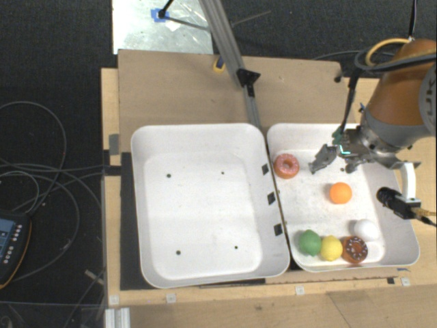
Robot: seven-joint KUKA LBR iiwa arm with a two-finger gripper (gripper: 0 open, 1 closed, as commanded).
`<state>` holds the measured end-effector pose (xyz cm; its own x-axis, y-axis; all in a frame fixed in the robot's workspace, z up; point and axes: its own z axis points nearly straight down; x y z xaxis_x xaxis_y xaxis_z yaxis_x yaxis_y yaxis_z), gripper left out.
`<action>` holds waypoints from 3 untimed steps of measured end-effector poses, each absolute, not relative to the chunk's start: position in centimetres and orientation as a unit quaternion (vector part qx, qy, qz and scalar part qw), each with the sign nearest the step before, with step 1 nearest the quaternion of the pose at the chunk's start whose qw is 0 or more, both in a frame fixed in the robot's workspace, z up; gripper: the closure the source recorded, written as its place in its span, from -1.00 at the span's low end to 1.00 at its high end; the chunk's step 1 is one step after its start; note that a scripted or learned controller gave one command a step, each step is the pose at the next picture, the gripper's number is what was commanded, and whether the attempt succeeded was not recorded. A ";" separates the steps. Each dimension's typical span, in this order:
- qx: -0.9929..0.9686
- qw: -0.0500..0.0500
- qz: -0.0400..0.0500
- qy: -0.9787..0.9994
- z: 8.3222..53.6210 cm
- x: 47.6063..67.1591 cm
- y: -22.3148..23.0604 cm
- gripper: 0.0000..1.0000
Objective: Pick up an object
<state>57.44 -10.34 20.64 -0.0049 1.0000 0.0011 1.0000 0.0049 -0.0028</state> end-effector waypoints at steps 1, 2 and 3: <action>-0.706 0.000 -0.001 -0.708 20.8 57.5 -10.4 -1.00; -0.707 0.002 0.001 -0.707 14.7 58.0 -10.3 -1.00; -0.707 0.001 0.001 -0.707 9.5 58.0 -10.2 -1.00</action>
<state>57.96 -10.23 9.46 -0.0009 1.0000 0.0007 1.0000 0.0009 -0.0034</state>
